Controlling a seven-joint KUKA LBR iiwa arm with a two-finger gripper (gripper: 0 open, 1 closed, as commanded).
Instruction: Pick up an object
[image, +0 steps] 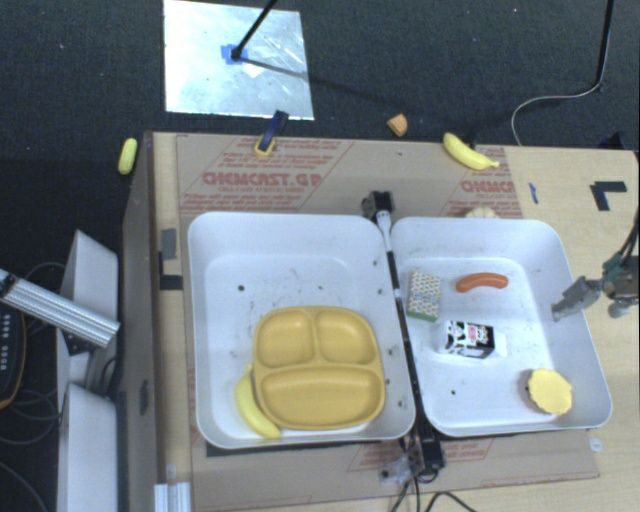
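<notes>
Nothing is lifted yet: the tool, whose grip I cannot tell, hangs at the right bin's right rim, with the sausage lying near the far wall

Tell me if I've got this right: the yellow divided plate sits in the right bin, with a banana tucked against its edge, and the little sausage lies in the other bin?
Not quite. The camera view shows the yellow divided plate in the left bin, not the right one. The banana does lie against its edge, and the sausage lies in the other bin, the right bin.
</notes>
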